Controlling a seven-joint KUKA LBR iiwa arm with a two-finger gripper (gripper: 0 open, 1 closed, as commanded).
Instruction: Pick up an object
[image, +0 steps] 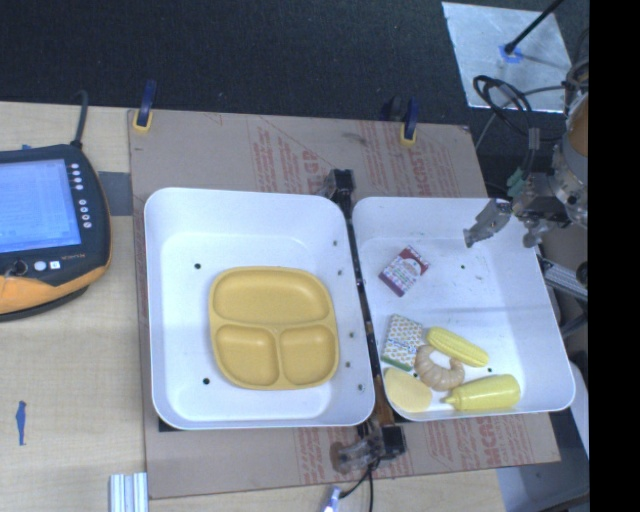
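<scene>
My gripper (507, 228) hangs over the far right part of the right bin (520, 290), its two fingers spread open with nothing between them. A small red and white packet (403, 270) lies alone to its left. Crowded into the bin's near side are a green and white box (403, 340), a yellow corn cob (457, 347), a tan ring-shaped piece (440, 368), a pale yellow disc (408, 391) and a yellow bottle (483, 393). The gripper is well apart from all of them.
The left bin (180, 300) holds a yellow divided plate (272, 327). A tablet-like pendant (40, 225) lies on the bench at far left. Blue clamps (408, 118) pin the cardboard sheet at the back. Cables hang at the top right.
</scene>
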